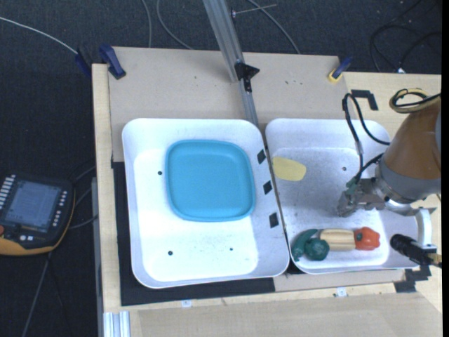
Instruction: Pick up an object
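In the right bin lie a flat yellow piece near the left wall, and along the front wall a dark green round object, a tan cylinder and a red object in a row. My gripper hangs low over the right part of this bin, just above and behind the tan cylinder and the red object. The orange band of the arm sits above it. Nothing shows between the fingers.
The left bin holds a light blue square plate. A metal pole slants down to the divide between the bins. Black cables loop over the right bin's back. A handheld pendant lies off the bench at left.
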Controlling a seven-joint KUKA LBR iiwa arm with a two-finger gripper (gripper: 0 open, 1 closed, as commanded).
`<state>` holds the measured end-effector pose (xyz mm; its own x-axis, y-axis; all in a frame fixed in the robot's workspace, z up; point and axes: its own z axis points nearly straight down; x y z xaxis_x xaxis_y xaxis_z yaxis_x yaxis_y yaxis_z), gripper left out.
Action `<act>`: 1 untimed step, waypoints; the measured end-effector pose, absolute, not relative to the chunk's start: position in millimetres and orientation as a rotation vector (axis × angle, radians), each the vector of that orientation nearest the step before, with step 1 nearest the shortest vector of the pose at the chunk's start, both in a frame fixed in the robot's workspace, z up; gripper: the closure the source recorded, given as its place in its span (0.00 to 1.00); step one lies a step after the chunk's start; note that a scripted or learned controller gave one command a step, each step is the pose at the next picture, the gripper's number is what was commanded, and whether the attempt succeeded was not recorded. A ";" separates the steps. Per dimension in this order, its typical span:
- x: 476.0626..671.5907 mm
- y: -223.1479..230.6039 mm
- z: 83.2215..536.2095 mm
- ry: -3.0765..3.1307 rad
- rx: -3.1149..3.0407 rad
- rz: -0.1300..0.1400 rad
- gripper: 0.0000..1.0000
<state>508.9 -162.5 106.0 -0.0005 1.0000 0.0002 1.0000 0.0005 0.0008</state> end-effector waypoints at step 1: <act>500.1 -160.8 158.4 2.219 2.218 0.004 1.00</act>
<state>500.1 -160.8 158.4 -0.0001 1.0000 -0.0010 1.0000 0.0001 0.0045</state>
